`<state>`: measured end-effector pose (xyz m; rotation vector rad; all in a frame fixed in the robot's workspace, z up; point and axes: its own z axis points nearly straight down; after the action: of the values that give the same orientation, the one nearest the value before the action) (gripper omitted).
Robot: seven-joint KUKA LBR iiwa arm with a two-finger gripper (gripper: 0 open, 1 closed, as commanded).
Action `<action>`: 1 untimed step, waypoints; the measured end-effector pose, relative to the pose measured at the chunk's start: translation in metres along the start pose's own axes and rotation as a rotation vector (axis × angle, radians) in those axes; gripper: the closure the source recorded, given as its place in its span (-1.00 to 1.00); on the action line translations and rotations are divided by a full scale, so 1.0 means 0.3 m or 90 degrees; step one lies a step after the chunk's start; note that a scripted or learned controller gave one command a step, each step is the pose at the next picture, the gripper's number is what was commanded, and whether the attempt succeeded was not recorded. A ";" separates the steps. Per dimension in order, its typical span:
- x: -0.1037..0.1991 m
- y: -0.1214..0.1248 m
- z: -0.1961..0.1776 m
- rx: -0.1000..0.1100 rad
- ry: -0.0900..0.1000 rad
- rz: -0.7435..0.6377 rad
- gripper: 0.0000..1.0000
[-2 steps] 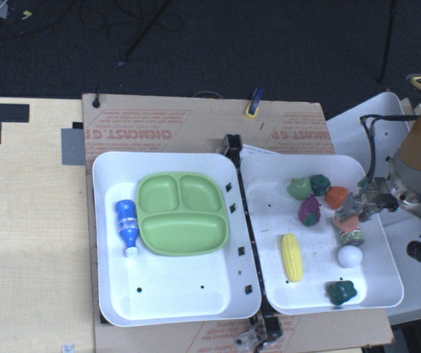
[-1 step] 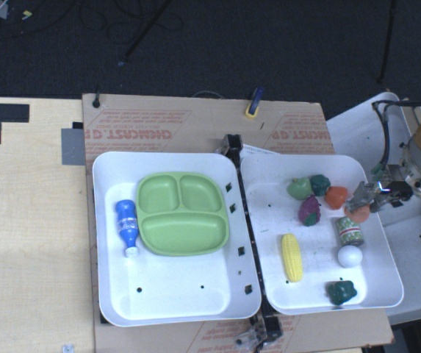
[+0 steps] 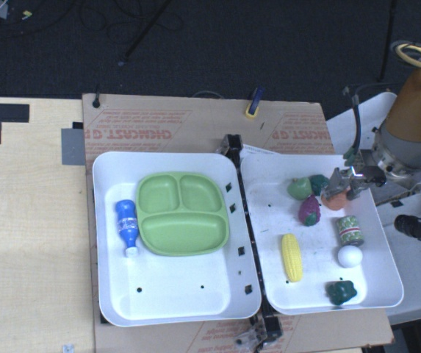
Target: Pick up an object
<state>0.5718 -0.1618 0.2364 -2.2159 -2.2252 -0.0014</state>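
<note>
The arm (image 3: 405,123) comes in from the right, its orange band high at the frame edge and its grey wrist below that, tilted down toward the far right part of the right bin (image 3: 320,300). The gripper (image 3: 340,184) hangs over that bin's far side, right above a small orange-red piece (image 3: 333,201). I cannot tell how its jaws stand, and nothing is seen held between them.

Nearest in the right bin lies a dark green lump (image 3: 341,292) by the near rim. Behind it sits a white ball (image 3: 350,256), and to its left a yellow corn cob (image 3: 292,257) lies lengthwise. Just beyond the ball stands a small patterned can (image 3: 350,231). Farther in comes a purple fruit (image 3: 309,210), then the orange-red piece under the gripper. Farthest are a light green fruit (image 3: 299,189) and a darker green piece (image 3: 318,183), touching each other. That makes eight things in this bin, one of each.

The left bin (image 3: 166,300) holds two things: one light green divided tray (image 3: 182,214) with three compartments, and one blue bottle (image 3: 127,226) with a white cap lying just beside its left edge, cap toward the near side.

Both bins rest on brown cardboard (image 3: 166,127), with a blue and yellow clip (image 3: 253,102) at its far edge.
</note>
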 end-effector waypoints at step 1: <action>0.160 0.077 0.039 0.001 0.000 0.000 1.00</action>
<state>0.5948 -0.1137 0.2248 -2.2157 -2.2243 0.0010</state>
